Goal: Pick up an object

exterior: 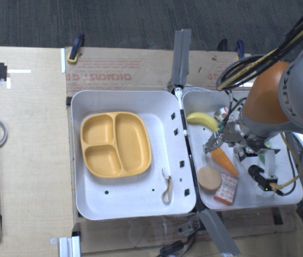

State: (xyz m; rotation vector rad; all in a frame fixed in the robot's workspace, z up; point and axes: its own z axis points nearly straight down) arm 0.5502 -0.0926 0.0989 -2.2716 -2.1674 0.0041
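At the near edge of the right-hand shallow white bin [296,196] lie a small orange-and-white printed packet [227,189] and, touching it toward the divider, a round tan wooden disc [209,178]. Just beyond them an orange plastic carrot [224,161] lies at a slant, and the two-finger gripper [216,142] hangs directly over its upper end; I cannot tell how wide its fingers stand, and nothing shows between them. The carrot looks the likeliest target, so the descent should centre across its narrow width, clear of the disc. Further back, a yellow plastic banana [203,120] lies near the far corner by the divider. The divider wall crowds the gripper's left side; open floor lies rightward. The left-hand white bin [82,159] holds a yellow three-compartment plastic tray [115,143]
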